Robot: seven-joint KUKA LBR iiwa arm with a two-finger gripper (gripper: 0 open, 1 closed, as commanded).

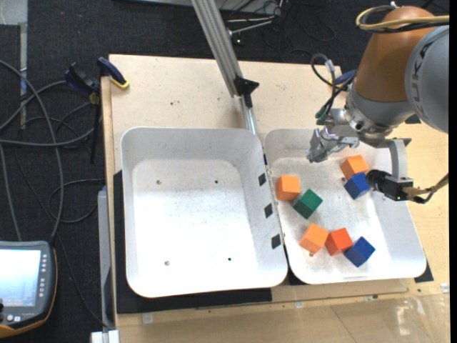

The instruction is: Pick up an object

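Seven blocks lie in the right bin (400, 252); we see the end effector (319, 148) hovering at its upper end, up-left of the nearest orange block (353, 166). Its grip we cannot tell.

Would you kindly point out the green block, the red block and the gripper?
green block (308, 203), camera view, top face.
red block (338, 240), camera view, top face.
gripper (319, 151), camera view, at its tip.

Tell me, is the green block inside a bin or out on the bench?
Inside. The green block lies on the floor of the right bin, within its white rim, beside an orange block.
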